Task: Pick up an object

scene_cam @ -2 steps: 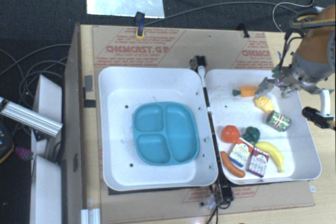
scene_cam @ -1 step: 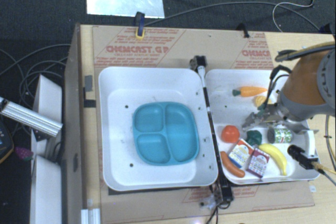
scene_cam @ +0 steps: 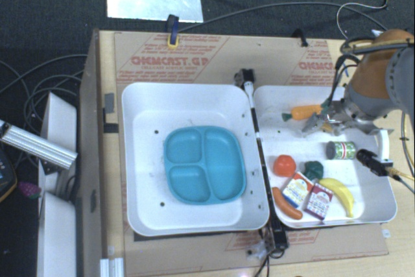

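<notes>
The two-finger gripper (scene_cam: 316, 123) reaches into the right shallow white plastic bin (scene_cam: 382, 204) from the right side of the camera view, its metal fingers (scene_cam: 310, 126) pointing left and slightly down toward the bin floor. The fingers look slightly parted, but how far they stand open cannot be told at this size; nothing is seen clamped between them. Just above the fingertips, touching or nearly touching them, lies an orange plastic toy carrot with a green end (scene_cam: 302, 113), stretched sideways along the far part of the bin.

Behind the gripper, to its right, the grey arm with its orange band (scene_cam: 376, 78) rises over the bin's right rim, bent so the wrist tilts down and leftward; dark cables loop along its upper side.

Right of and below the gripper a small grey-and-green tin can (scene_cam: 341, 150) lies on its side. Further below the gripper sit a red-orange toy tomato (scene_cam: 284, 165) and a dark green lumpy toy vegetable (scene_cam: 314, 169). Well below them, near the bin's front edge, are a red toy sausage (scene_cam: 287, 203), a white-and-red small carton (scene_cam: 297, 191), a dark red small box (scene_cam: 318, 200) and a yellow toy banana (scene_cam: 342, 194), packed close together.

Far left of the gripper, the left shallow white plastic bin (scene_cam: 139, 139) holds a blue plastic divided plate (scene_cam: 204, 163).
</notes>
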Available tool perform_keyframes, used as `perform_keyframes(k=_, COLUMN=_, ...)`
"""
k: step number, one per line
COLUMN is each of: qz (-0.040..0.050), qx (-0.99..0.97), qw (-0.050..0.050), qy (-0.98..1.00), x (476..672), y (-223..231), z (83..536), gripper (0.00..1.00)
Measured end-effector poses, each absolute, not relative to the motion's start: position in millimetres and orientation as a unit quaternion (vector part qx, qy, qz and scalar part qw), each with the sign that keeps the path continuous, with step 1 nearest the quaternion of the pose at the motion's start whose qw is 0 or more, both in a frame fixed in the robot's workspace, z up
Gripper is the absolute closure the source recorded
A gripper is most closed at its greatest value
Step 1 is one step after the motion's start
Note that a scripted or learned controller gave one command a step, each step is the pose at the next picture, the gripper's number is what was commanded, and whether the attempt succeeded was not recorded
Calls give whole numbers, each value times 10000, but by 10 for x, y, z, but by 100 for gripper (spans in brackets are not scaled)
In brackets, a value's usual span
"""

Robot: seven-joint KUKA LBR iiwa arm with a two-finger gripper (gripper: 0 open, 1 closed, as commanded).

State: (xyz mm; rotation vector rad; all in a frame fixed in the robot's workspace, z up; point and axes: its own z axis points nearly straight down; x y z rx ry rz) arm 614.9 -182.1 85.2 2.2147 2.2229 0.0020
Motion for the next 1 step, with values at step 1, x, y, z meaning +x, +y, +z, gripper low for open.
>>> perform_keyframes(k=1, qz=0, qx=7068, qw=9, qy=7074, x=5778, y=-1932, z=844, gripper=0)
